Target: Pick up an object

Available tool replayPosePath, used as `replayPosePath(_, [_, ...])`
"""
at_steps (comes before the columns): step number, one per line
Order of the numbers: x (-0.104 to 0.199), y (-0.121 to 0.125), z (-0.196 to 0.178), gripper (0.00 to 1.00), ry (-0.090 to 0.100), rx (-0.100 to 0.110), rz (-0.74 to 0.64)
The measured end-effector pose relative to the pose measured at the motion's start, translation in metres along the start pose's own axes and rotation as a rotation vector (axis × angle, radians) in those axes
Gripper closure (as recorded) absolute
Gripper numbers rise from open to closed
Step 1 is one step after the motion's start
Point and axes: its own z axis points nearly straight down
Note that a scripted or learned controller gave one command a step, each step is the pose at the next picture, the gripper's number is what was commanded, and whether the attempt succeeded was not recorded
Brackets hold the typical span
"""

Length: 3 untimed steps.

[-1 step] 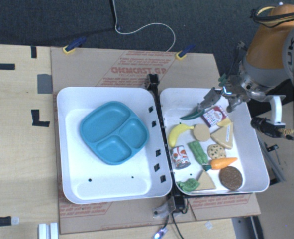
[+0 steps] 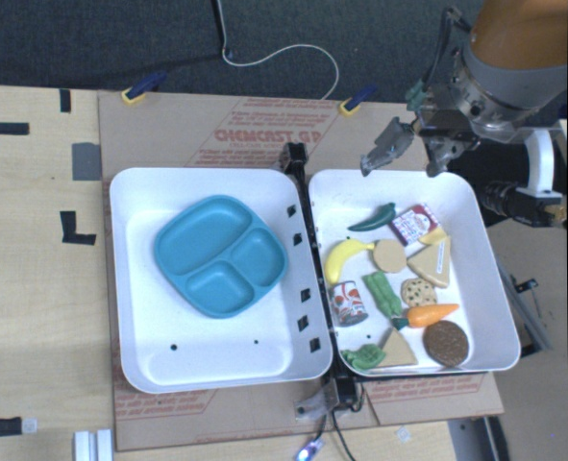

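Note:
Several toy foods lie in the right bin (image 2: pixel 485 248): a yellow banana (image 2: pixel 345 255), a dark green chili (image 2: pixel 372 219), a red packet (image 2: pixel 410 225), a cheese wedge (image 2: pixel 435 259), a carrot (image 2: pixel 432 315), a brown patty (image 2: pixel 447 343) and a small can (image 2: pixel 349 303). My gripper (image 2: pixel 410 157) hangs above the bin's far edge, raised off the food. It is open, its two fingers spread wide with nothing between them.
The left bin (image 2: pixel 135 257) holds a blue divided plate (image 2: pixel 221 254). A black hinge strip (image 2: pixel 308 257) runs between the bins. A white cable (image 2: pixel 284 58) loops over the dark cloth behind the bench.

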Motion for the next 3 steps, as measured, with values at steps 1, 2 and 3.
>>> replayPosePath(1, [-0.006, -0.001, 0.000, 1.00, -0.004, 0.017, 0.009])
replayPosePath(2, [0.018, -0.069, -0.103, 1.00, -0.001, 0.006, 0.008])
replayPosePath(3, [0.076, -0.076, -0.140, 1.00, -0.002, 0.013, 0.005])
